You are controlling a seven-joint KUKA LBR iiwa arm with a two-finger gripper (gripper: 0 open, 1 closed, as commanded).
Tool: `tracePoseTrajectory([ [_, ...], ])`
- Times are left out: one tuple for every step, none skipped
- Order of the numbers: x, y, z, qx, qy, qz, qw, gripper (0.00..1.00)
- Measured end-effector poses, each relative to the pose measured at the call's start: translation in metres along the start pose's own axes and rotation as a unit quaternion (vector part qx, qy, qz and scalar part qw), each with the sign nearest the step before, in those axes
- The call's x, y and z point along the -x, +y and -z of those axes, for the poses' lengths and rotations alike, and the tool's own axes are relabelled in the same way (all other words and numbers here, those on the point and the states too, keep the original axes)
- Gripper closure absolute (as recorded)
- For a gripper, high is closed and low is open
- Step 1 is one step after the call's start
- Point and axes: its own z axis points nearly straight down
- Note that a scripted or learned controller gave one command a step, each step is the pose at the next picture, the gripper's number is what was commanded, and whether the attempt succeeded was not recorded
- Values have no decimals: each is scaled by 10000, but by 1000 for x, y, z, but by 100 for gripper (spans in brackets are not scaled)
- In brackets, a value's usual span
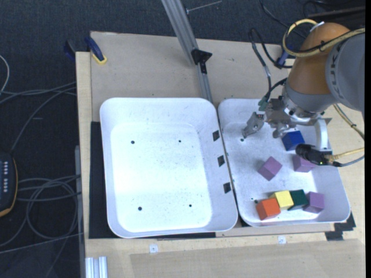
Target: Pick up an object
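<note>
you're early in the pick; the gripper (pixel 264 123) hangs over the right bin (pixel 240 210), fingers spread and holding nothing; the purple cube (pixel 270 168) lies just below it, ungrasped.

Even, diffuse overhead light fills the scene, bright without being harsh. The two white bins (pixel 156 167) come close to washing out, their inner floors showing little tone, though faint speckles and small dark holes stay visible. Shadows are soft and short: a thin dark strip runs under the left bin's rim toward 6 o'clock. The orange band (pixel 316 45) on the arm carries a mild sheen. Detail is slightly soft and grainy throughout. The dark floor (pixel 40 16) around the counter (pixel 145 62) stays dim.
</note>
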Motion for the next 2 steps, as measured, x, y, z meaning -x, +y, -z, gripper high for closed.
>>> tracePoseTrajectory([
  [-1,-1,-53,1,-1,-4,10000,0],
  [-1,2,-38,47,0,-1,10000,100],
])
